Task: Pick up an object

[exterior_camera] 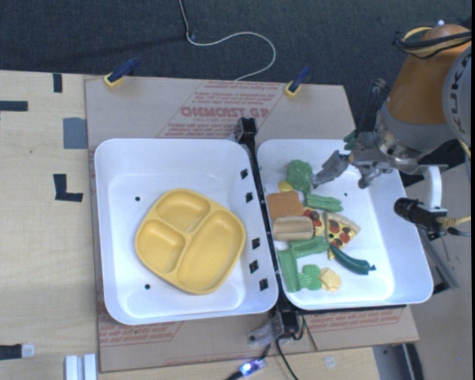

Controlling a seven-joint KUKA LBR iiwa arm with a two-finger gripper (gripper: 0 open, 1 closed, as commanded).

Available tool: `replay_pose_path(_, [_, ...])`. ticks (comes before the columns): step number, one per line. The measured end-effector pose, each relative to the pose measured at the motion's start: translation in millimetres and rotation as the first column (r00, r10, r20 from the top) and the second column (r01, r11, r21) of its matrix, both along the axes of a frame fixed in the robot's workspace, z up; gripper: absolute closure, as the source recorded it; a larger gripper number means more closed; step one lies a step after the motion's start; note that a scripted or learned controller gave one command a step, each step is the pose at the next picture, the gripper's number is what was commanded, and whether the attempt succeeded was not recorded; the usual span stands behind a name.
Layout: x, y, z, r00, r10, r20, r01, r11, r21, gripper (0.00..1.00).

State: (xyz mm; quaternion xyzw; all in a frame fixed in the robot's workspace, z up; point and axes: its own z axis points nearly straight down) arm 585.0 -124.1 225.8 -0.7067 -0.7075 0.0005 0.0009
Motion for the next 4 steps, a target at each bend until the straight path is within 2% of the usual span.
replay_pose_path(1, [-9,7,-58,1.000,0.000,-0.006,0.000,1.000,0.000,0.00])
replay_pose_path(2, [-8,-2,-113,1.000,-0.001,-0.005,0.001,1.000,-0.001,0.00])
replay_pose_path(3, [-6,-3,-138,1.000,0.000,0.008,0.000,1.000,-0.006,0.00])
replay_pose_path(4, [-3,-2,-125,1.000,0.000,0.015,0.000,1.000,-0.005,1.00])
